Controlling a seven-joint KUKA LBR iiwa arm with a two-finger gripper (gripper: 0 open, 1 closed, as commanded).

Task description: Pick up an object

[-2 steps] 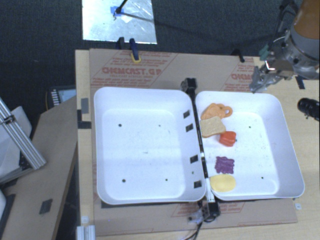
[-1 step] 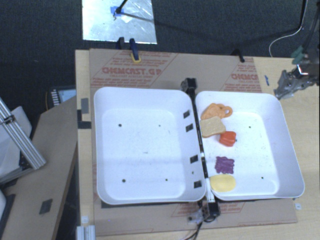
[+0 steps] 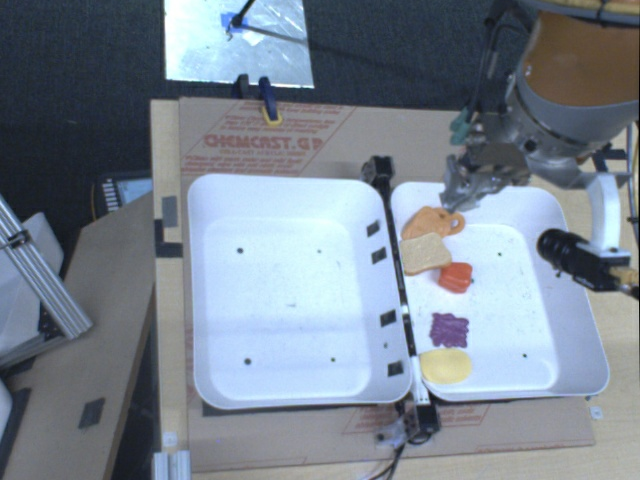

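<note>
My gripper (image 3: 458, 200) hangs over the far left part of the right bin (image 3: 560, 298), its tips just above the orange pan-shaped toy (image 3: 432, 220). Nothing shows between the tips. Below that toy lies a tan bread slice (image 3: 424, 255), touching it. A red pepper-like piece (image 3: 455, 277) sits right of the bread. Further toward the front lie a purple grape cluster (image 3: 449, 329) and a yellow round piece (image 3: 446, 367).
The left bin (image 3: 285, 288) lies beside the right one, joined by black clips (image 3: 388, 258) along the shared edge. A black cylindrical part (image 3: 570, 253) of the arm juts over the right bin's right side. A silver sheet (image 3: 238, 28) lies beyond the bench.
</note>
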